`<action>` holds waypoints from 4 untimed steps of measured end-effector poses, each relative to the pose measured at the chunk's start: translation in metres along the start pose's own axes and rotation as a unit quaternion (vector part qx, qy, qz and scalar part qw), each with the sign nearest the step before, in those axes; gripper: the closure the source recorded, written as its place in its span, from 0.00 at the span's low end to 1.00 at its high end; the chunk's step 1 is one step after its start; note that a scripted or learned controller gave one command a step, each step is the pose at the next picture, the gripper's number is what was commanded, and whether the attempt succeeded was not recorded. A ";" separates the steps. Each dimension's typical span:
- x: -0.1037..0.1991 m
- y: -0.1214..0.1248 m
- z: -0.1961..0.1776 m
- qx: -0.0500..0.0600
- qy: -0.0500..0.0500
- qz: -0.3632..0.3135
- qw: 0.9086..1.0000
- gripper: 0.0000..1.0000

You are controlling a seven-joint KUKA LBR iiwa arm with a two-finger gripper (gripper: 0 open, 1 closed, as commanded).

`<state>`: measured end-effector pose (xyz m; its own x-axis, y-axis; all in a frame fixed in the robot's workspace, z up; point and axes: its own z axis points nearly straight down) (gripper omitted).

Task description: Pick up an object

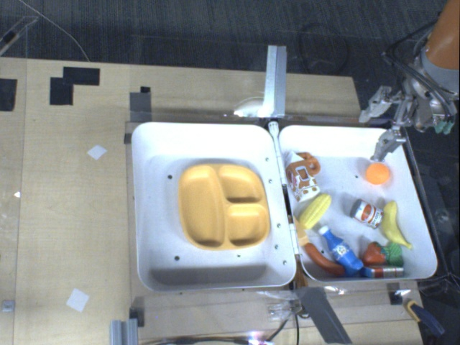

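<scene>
Nearest the camera, along the right bin's [420, 214] front wall, lay a sausage [321, 258], a blue bottle [341, 251], a strawberry [375, 252] and a marker [384, 271]. Behind them sat a corn cob [315, 210], a small can [366, 213] with an unreadable label, a banana [394, 225] and a pretzel-printed carton [302, 177]. An orange ball [378, 174] rested at two o'clock in the bin. Just above it hung the gripper [389, 146]; I cannot tell how its fingers stood. The left bin [147, 192] held a yellow divided tray [222, 205].
</scene>
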<state>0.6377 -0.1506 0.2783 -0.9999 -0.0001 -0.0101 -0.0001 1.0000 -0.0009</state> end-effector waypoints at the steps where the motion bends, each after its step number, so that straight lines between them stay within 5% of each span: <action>1: 0.014 0.004 0.180 0.000 -0.001 0.046 0.999 0.00; 2: 0.074 -0.044 0.189 -0.006 -0.002 0.001 1.000 0.00; 3: 0.005 -0.052 0.189 0.000 -0.002 0.214 0.977 0.00; 4: 0.057 -0.045 0.126 0.001 -0.002 0.135 0.991 0.00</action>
<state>0.5822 -0.1959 0.1517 -0.9634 0.2675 -0.0143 0.2676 0.9635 0.0005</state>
